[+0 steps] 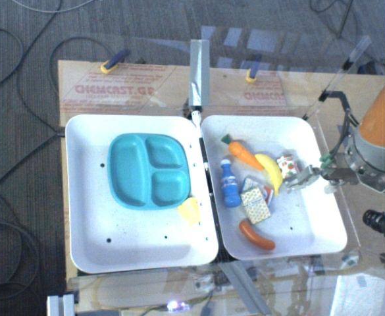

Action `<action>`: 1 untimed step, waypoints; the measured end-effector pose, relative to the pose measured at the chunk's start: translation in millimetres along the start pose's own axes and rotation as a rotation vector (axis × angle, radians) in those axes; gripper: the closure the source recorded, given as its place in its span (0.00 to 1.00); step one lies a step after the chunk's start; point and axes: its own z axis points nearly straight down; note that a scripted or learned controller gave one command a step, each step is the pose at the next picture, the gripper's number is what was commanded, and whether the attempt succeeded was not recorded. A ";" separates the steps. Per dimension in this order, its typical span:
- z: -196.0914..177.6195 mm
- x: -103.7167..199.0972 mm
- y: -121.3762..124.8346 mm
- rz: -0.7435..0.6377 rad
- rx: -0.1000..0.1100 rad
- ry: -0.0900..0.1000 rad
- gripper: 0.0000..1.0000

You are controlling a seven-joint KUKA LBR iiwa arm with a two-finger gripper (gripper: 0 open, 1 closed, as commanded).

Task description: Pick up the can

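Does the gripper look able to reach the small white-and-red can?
Probably yes: the gripper hangs beside the small white-and-red can, nothing between them, though the yellow banana crowds its other side.

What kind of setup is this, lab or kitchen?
Most likely a robotics lab bench, not a kitchen: two white bins clamped to a board, toy food such as a carrot and banana, loose cables on carpet, and a gripper reaching in.

The bench (146, 91), topped with a brown printed board, bears two shallow white bins side by side. The left bin (87, 242) touches the right bin (324, 229) along their shared middle edge. Two yellow clamps (113, 61) grip the board's far edge beyond the bins.
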 end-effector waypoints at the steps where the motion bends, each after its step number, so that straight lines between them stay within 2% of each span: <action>1: 14.4 -41.0 15.2 0.099 -0.001 -0.001 0.00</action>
